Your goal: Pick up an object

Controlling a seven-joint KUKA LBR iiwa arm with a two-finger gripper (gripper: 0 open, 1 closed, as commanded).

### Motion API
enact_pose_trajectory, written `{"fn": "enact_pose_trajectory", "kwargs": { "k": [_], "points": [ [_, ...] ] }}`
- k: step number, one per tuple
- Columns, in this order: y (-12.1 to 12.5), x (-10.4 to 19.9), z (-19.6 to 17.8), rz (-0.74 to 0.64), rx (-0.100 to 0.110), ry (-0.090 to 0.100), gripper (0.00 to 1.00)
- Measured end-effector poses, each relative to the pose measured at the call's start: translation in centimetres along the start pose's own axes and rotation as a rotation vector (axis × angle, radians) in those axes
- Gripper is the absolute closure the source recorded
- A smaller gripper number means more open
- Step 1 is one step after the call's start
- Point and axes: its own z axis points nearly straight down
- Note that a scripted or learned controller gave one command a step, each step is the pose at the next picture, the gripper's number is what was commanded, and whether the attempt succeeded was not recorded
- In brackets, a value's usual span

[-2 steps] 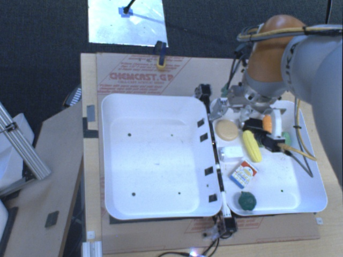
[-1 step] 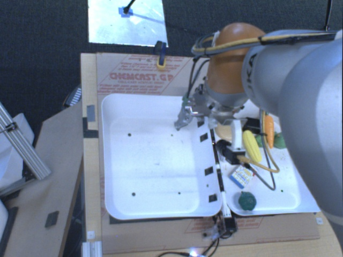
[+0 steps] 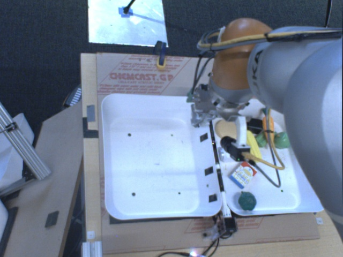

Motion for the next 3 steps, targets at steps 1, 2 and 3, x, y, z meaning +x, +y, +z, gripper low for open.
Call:
{"fn": "enact_pose_trajectory", "kwargs": {
  "k": [1,2,3],
  "points": [
    [6.2,7.3,-19.0,-0.007,-0.020,0.004,1.00],
    [4.4,11.3,-0.5,-0.003,0.013,-0.002,1.00],
    [4.7,9.8,-2.7,0.003,0.000,-0.001,1.00]
  ]
}}
